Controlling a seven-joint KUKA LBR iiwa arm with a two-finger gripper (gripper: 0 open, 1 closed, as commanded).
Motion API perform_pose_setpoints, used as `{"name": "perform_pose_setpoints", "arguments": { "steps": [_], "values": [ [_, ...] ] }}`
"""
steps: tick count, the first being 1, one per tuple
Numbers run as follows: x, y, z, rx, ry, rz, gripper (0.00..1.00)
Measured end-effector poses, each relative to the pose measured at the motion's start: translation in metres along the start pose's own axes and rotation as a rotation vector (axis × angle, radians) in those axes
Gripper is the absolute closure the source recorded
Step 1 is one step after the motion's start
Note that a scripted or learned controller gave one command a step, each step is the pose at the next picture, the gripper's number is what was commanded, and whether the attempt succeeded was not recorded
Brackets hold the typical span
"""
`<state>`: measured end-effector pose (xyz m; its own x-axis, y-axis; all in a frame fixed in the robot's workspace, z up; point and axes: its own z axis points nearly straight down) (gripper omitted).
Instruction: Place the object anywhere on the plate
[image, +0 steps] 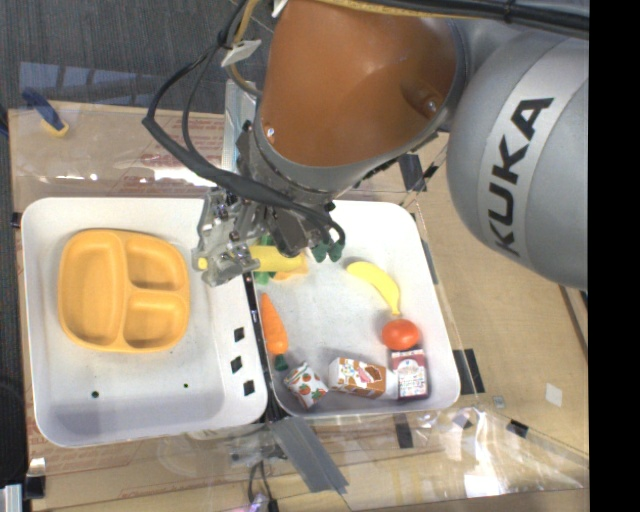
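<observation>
Hovering at the right bin's (425, 260) upper-left corner, the gripper (262, 255) seems closed on a yellow object (280, 263), while the plate (124, 290) awaits delivery.

You are looking at a robotics laboratory bench, not a home or kitchen. The bench (520, 330) is a bare wooden surface bearing two shallow white bins: the left bin (60, 400) and the right bin (425, 270), taped at their corners with black strips. A large grey industrial arm (520, 140) marked KUKA reaches in, trailing bundled black cables (175, 140). Plastic toy food in the right bin and clear sheeting along the bench's far edge mark a test setup.
</observation>
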<state>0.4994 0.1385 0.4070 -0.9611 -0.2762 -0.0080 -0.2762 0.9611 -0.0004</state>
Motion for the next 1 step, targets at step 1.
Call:
{"name": "perform_pose_setpoints", "arguments": {
  "steps": [1],
  "values": [
    [-0.0015,0.0005,-0.0106,0.001,-0.003,-0.003,1.00]
  ]
}}
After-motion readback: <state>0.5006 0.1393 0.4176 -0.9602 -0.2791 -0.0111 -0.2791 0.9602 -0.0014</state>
